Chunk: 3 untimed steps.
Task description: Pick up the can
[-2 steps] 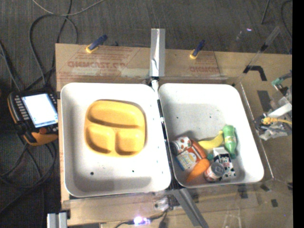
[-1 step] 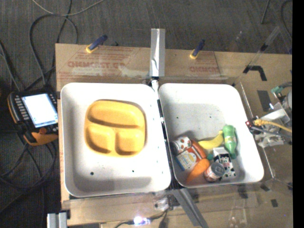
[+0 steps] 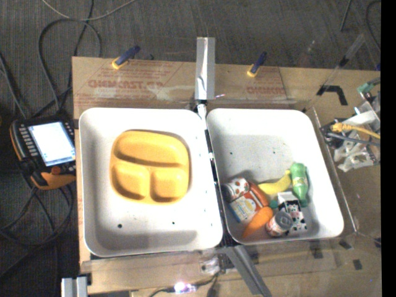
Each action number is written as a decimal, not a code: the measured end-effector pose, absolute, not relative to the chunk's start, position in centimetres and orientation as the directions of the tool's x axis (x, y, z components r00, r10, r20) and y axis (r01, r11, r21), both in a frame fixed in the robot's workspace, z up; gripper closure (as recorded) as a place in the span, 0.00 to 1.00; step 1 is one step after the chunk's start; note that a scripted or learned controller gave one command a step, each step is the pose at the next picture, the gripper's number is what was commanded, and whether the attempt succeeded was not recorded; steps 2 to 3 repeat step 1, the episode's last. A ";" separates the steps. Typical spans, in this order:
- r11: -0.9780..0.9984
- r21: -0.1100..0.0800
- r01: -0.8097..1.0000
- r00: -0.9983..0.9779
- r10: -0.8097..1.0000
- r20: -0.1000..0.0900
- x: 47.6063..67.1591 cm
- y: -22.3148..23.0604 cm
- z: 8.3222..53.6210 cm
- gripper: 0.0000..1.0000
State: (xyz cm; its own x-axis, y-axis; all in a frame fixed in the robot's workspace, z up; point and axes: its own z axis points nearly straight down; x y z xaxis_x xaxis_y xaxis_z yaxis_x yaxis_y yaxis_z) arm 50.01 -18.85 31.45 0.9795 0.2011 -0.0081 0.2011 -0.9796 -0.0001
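The left shallow white bin holds 1 yellow divided plastic tray. The right white bin holds the small metal can, touching an orange carrot, beside a yellow banana.

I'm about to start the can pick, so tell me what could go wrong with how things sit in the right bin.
1. The can lies packed among a carrot, a banana and a small patterned box, so the fingers could snag a neighbour instead.
2. It sits near the front wall of the right bin, leaving little room to descend.
3. It appears to lie tilted, so it may roll or slip out.
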 end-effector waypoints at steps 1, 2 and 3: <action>-0.980 -0.005 0.201 0.980 0.201 -0.009 48.4 -18.5 25.1 1.00; -0.980 -0.005 0.201 0.980 0.201 -0.009 48.4 -18.5 25.1 1.00; -0.980 -0.005 0.201 0.980 0.201 -0.009 48.4 -18.5 25.1 1.00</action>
